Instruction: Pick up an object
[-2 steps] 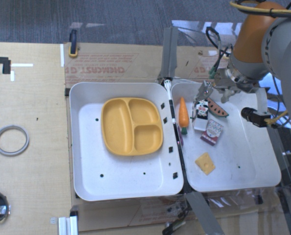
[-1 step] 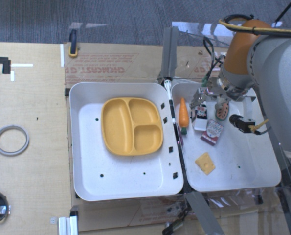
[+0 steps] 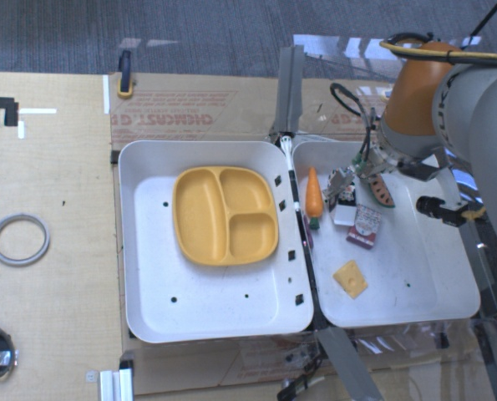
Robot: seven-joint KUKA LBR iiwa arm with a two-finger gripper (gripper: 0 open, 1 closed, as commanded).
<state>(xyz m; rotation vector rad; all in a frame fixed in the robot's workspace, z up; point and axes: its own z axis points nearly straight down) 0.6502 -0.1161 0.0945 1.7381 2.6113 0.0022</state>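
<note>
- Smooth white plastic bins (image 3: 148,291), slightly glossy.
- Matt yellow plastic plate (image 3: 225,215).
- Pale wood-look counter (image 3: 48,307), matt.
- Brown cardboard (image 3: 198,111), printed, dull.
- Glossy orange carrot (image 3: 313,192), plastic-looking.
- Grey tape roll (image 3: 18,239).
- Matt grey arm (image 3: 482,115), orange band satin.

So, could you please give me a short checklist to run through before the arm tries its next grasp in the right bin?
1. Tool position: the tool sits low over the right bin, beside the carrot. Ok.
2. Anything between its fingers: too cluttered and small to judge. Cannot tell.
3. Targets present: carrot, small red and white box, yellow cheese piece and watermelon slice lie in the right bin. Ok.
4. Spacing: carrot, box and slice crowd around the tool. Not ok.
5. Easier target: the cheese piece lies alone. Ok.
6. Left bin: holds the yellow divided plate, apart from the tool. Ok.
</note>
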